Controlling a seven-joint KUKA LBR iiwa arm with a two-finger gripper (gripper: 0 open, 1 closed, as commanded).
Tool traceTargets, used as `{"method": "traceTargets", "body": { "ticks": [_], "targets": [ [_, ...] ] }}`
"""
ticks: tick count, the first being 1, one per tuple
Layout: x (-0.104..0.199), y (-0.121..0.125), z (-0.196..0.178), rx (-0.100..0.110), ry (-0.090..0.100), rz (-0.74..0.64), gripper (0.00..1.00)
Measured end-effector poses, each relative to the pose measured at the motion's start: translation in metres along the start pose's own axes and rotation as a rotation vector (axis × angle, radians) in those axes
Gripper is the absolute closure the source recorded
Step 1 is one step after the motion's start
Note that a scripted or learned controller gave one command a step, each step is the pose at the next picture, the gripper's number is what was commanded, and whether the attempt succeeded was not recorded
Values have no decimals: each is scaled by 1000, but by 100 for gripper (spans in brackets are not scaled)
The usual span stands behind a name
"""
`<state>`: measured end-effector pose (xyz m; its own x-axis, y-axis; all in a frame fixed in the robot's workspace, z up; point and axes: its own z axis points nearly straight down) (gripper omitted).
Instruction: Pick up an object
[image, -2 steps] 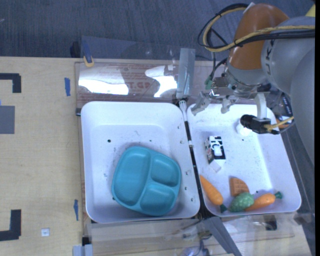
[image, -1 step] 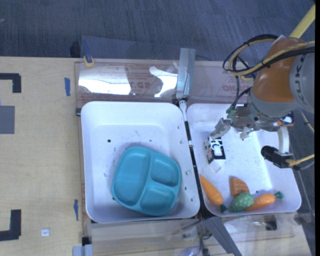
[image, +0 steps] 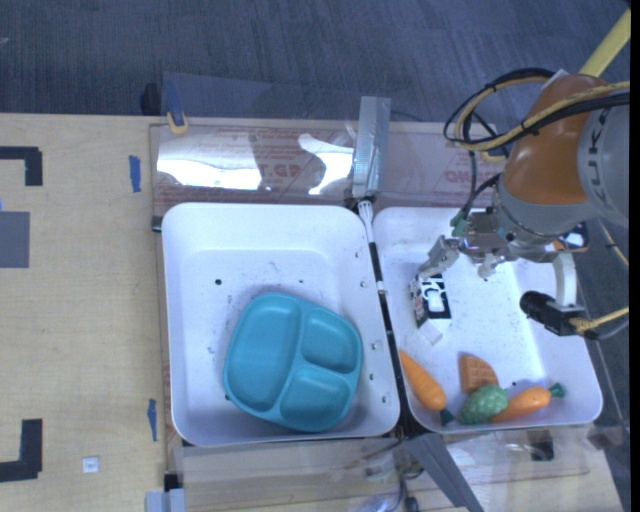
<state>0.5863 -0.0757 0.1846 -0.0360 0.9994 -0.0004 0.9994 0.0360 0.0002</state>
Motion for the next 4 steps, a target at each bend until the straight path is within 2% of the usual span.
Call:
{"method": "traceTargets", "body": {
  "ticks": [1,2,3,4],
  "targets": [
    [-19,-5,77,7,1,-92,0],
    [-18,-2,64,-3,1,-93,100],
    [37,-4,-20,-7,2,52,100],
    [67,-27,-92,-2,1,260,100]
  ]
}}
